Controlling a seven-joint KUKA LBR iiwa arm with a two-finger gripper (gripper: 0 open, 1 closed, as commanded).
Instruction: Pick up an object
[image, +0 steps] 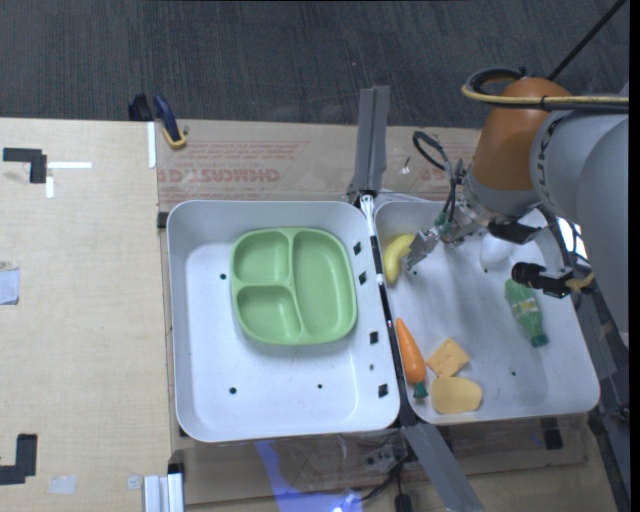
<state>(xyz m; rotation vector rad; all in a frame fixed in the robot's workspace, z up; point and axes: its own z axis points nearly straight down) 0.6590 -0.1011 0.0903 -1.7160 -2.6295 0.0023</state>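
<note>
In the right bin (560, 395) lie a yellow banana (396, 256) at the far left corner, an orange carrot (410, 352) along the left wall, a yellow cheese wedge (448, 356), a pale round bread-like piece (457, 394) and a green bottle (526, 311) near the right side. My gripper (424, 246) hangs low over the bin's far left part, just right of the banana. Nothing shows between its fingers. The arm's orange band (510, 135) sits above it.
The left bin (200, 390) bears a green divided plate (294, 285). A grey upright bar (371, 140) stands behind the wall where the two bins meet. Black cables (432, 152) loop near the wrist. Cardboard and a wooden bench surround the bins.
</note>
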